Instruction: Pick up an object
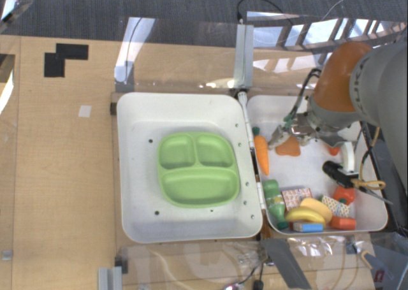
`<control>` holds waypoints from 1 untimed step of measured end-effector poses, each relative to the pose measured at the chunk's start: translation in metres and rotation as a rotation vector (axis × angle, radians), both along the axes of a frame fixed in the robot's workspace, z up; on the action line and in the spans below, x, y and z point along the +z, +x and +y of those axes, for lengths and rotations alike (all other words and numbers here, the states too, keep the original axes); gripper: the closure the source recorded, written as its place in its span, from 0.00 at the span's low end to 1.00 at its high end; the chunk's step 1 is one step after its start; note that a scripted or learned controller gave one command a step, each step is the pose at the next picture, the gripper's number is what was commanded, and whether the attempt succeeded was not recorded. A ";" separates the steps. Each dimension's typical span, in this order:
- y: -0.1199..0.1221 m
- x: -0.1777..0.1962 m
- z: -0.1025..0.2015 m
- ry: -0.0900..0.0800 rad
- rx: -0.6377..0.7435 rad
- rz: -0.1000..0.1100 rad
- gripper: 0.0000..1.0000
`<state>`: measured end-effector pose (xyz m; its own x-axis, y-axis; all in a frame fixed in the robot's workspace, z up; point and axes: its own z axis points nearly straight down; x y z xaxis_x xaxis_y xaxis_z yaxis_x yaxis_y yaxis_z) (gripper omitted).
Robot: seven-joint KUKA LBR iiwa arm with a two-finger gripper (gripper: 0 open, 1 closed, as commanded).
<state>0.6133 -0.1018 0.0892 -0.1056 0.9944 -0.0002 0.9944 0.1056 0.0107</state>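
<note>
Beside bin wall — carrot, lengthwise

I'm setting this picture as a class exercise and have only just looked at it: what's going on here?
A grey robot arm with an orange band reaches from the right into the right bin, which holds toy food: a carrot, a banana and other small pieces. Its gripper sits low, just above a flat orange piece; no item can be seen between its fingers. The left bin holds a green divided plate.
</note>
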 end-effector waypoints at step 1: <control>0.002 0.012 0.001 0.001 0.001 -0.008 1.00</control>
